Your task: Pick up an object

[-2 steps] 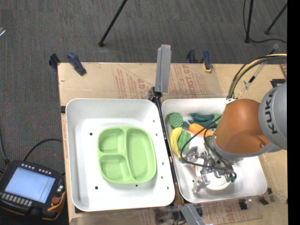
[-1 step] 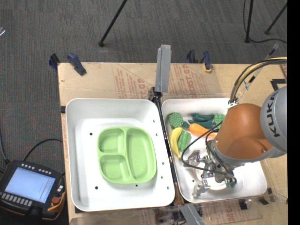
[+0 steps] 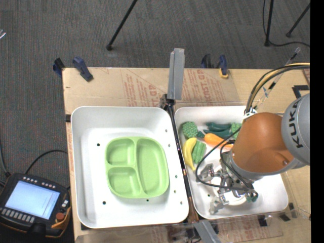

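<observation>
Inside the right bin (image 3: 281, 199), toy vegetables (image 3: 207, 135) lie heaped, green, yellow and orange; arm bent low, gripper (image 3: 228, 194) beside them, its grip unclear.

I counted two white bins on the worktop, a left bin (image 3: 83, 135) and a right bin (image 3: 276, 194). One green divided plate (image 3: 136, 167) with three compartments lay in the left. In the right I made out one banana (image 3: 189, 152), one carrot (image 3: 215, 138) and several green toy vegetables (image 3: 190, 129), their exact number unclear under the arm.
</observation>
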`<state>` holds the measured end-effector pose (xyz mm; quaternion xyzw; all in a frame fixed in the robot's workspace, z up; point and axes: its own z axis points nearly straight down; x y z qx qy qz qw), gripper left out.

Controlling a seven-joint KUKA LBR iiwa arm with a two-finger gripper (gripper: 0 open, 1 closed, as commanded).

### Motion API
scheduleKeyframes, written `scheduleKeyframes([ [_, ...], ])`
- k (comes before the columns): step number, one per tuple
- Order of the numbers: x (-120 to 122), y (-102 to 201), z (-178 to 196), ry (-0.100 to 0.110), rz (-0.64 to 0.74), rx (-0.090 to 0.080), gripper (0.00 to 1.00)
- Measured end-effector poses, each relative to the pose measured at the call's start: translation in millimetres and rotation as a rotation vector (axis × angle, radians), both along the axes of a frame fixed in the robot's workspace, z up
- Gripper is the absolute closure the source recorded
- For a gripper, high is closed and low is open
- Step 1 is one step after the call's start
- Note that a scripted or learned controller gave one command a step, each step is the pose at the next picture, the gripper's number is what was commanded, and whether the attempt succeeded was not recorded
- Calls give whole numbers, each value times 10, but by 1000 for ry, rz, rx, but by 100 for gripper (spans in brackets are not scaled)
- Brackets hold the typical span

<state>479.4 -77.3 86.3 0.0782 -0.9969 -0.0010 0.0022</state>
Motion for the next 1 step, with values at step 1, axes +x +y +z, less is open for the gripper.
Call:
scheduleKeyframes([
  [1,364,-28,6,-4,0,0,0],
])
